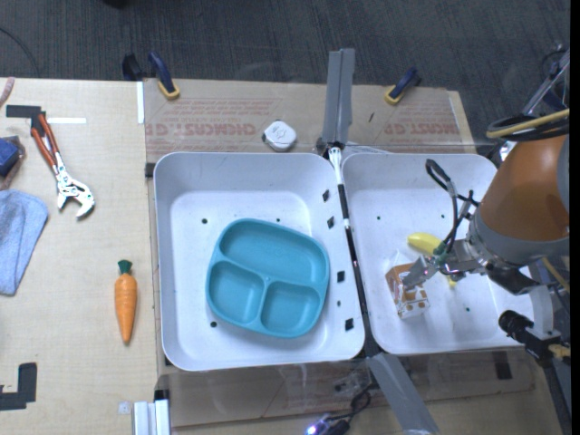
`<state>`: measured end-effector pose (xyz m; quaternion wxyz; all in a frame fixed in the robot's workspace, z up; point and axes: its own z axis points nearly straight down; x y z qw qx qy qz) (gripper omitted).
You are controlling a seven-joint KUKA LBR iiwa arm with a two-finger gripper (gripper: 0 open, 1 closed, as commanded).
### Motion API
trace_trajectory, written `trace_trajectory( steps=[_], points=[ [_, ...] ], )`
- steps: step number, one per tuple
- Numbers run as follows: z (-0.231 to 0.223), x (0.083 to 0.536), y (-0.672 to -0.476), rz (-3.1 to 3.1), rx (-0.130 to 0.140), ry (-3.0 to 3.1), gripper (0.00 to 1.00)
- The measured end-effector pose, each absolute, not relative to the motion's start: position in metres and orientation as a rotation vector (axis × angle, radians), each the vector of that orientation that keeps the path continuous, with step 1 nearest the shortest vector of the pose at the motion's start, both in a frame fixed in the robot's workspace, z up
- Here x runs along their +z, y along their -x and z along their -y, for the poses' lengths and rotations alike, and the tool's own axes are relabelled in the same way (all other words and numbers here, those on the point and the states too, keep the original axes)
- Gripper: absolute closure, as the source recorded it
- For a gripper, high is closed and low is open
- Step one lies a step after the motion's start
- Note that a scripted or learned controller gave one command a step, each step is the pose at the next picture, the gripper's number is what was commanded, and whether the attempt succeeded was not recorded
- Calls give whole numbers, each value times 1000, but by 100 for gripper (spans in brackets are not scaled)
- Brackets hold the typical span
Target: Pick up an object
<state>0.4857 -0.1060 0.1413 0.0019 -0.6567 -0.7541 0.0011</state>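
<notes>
In the right bin (390,188) lie a small brown-and-white carton (408,292) and, just behind it, a yellow banana-like piece (423,241). My gripper (426,270) reaches in from the right and sits low between the two, its tip against the carton's upper right side. The carton rests on the bin floor. The orange band of the arm (535,193) covers the bin's right side. A teal divided plate (269,277) lies in the left bin (181,198).
On the bench to the left are a toy carrot (125,301), red-handled pliers (56,166) and a blue cloth (18,238). A white round object (280,135) sits behind the bins. Clamps (161,75) hold the back edge.
</notes>
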Motion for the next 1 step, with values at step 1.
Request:
trace_trajectory(
  steps=[1],
  points=[
    [107, 248, -529, 2382, 2, 2050, 0]
  ],
)
